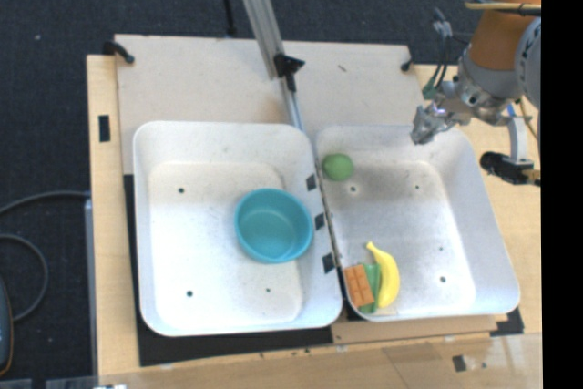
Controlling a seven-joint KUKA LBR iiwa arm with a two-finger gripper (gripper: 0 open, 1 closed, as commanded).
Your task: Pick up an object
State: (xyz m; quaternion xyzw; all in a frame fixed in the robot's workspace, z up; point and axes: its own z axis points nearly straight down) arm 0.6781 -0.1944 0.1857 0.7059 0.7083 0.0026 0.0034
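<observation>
Two white bins sat side by side on the wooden bench [182, 73]. Over in the left bin [164, 196], a blue bowl [273, 225] rested near its right wall. The right bin [455, 223] held a green ball [338, 166] up top, with a banana [386, 272] and an orange block [360, 284] touching in its near-left corner. The gripper [424, 130] hovered above that bin's far edge, well apart from everything.

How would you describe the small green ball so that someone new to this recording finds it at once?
Start at the right bin, the one the gripper hangs over. The green ball lies near that bin's far left corner, close to the divide between the bins. It is round and alone, while the banana and orange block crowd the near left corner.
</observation>
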